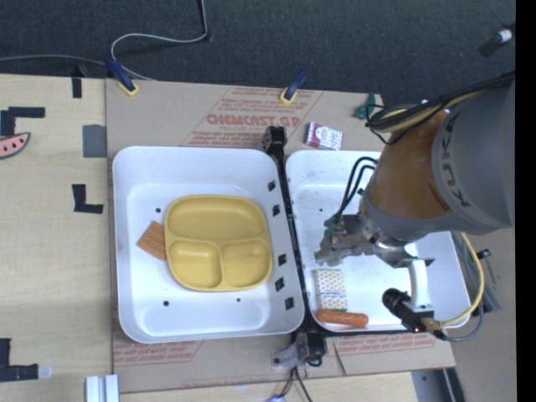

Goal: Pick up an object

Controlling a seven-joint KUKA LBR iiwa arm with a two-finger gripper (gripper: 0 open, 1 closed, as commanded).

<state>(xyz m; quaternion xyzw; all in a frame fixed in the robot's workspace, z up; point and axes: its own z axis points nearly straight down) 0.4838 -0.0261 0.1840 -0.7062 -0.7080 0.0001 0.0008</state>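
Nearby, packet (pixel 332 290) and carrot (pixel 342 317) flank fingers (pixel 333 249).

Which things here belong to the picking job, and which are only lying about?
For the job:
- tool
- patterned packet
- orange stick
- yellow divided plate
- brown piece

Lying about:
- small red packet
- yellow clips
- grey cable

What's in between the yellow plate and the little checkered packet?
In the camera view, the black divider where the two white bins meet lies between the yellow divided plate and the checkered packet.
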